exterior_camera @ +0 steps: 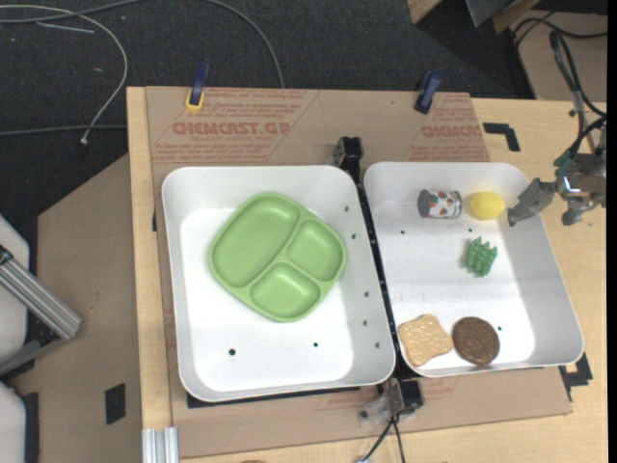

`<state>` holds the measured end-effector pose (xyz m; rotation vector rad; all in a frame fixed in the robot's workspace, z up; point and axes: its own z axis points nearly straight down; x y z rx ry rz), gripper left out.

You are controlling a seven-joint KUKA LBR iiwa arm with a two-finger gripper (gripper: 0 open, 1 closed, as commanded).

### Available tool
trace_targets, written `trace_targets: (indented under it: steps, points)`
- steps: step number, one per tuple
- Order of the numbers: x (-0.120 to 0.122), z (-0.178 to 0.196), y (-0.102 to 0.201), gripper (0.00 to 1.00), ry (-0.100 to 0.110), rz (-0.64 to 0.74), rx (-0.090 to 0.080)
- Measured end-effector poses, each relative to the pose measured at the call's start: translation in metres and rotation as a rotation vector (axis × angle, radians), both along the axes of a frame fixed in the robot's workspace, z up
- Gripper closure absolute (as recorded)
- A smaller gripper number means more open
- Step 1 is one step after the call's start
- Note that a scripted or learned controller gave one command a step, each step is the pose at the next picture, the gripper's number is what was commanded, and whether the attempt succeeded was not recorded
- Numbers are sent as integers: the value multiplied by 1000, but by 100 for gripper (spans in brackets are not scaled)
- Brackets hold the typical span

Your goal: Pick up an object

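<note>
The right bin [549,287] holds several small objects. A small printed can [439,204] lies on its side near the back, with a yellow lemon [486,204] right beside it. A green spiky toy [480,256] sits mid-bin. At the front lie a tan cracker [424,340] and a round brown cookie [475,340]. My gripper [551,209] hovers at the bin's back right rim, just right of the lemon. It is open, with nothing between its fingers.
A green divided plate [278,256] lies in the left bin [193,307]. A black clamp [348,149] sits at the back between the bins. Two blue clips [199,84] hold the cardboard base at its far edge.
</note>
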<state>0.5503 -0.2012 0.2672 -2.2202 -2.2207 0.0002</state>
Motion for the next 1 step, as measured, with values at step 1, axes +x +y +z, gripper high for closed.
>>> trace_targets:
  steps: [1]
  points:
    - [0,0,0,0,0,0,0]
